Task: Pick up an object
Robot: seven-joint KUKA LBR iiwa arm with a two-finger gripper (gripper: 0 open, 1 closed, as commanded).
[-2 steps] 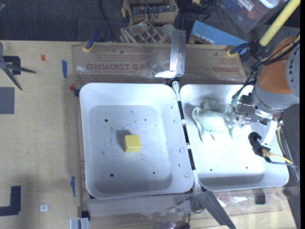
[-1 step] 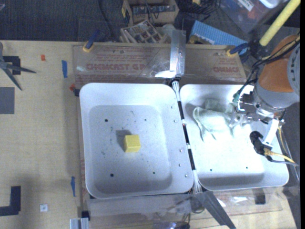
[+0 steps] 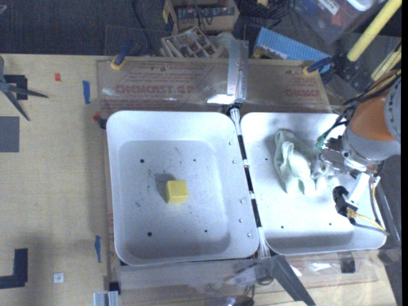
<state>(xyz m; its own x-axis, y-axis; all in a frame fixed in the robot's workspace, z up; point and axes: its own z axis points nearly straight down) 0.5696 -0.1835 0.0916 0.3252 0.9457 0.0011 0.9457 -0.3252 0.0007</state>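
A small yellow block [image 3: 176,191] lies near the middle of the left bin [image 3: 127,132]. A crumpled pale green and white cloth [image 3: 290,161] lies in the right bin [image 3: 280,225], toward its middle. My gripper [image 3: 320,173] hangs low over the right bin, at the cloth's right edge, with the arm's orange band just above and to the right of it. The wrist body covers the spot where the gripper meets the cloth, so I cannot see whether any of the cloth is caught.
Clear plastic panels [image 3: 166,81] stand along the far side of both bins. A ridge [image 3: 245,171] divides the two bins. Cables and a black connector [image 3: 341,203] trail off the wrist over the right bin's near right corner.
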